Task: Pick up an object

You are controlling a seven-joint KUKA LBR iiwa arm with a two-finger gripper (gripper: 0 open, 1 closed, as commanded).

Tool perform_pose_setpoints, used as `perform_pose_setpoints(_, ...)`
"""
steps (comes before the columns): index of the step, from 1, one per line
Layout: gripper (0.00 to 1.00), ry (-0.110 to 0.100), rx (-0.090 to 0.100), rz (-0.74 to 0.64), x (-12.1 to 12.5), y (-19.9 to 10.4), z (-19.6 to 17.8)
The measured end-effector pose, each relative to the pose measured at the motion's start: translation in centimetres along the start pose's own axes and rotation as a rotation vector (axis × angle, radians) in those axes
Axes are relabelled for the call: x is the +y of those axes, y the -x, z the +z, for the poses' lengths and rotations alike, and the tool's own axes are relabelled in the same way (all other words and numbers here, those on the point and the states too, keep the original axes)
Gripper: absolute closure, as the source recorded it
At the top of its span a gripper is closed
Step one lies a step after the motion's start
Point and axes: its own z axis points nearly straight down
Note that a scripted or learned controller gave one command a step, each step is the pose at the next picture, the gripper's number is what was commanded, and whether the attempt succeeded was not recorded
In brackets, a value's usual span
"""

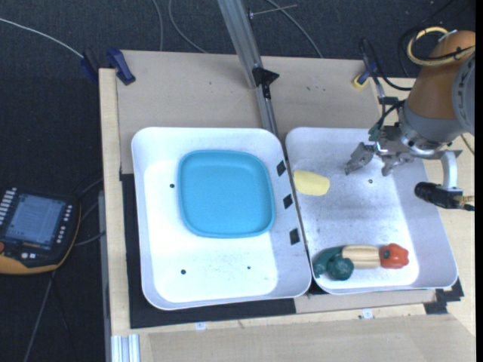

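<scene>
Currently the hand (375, 158) hangs over the upper part of the right bin (423, 225), its two fingers (356, 161) spread apart with nothing between them. Arm comes in from the right edge of the view, grey body with the orange band above the wrist.

Objects, placed relative to the hand:
- Yellow object (311, 182): to the left of the hand and a little nearer the camera, lying on the bin floor close to the bin's left wall. Apart from the fingers, not touching.
- Green object (333, 265), tan piece (361, 256) and red object (393, 256): in a row along the near edge of the same bin, well apart from the hand, toward the camera. They lie touching or just beside one another; cannot tell whether they are joined.
- Blue tray (226, 193): in the left bin (155, 202), well to the left of the hand, lying flat.

Both bins rest side by side on the surface (189, 89).
</scene>
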Motion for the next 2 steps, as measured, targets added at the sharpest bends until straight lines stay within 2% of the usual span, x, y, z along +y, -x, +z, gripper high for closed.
perform_pose_setpoints(1, 0.00, 0.000, 0.000, -0.001, -0.1, 0.0, 4.0)
perform_pose_setpoints(2, 1.00, 0.005, -0.001, -0.001, 0.1, 0.0, 2.7)
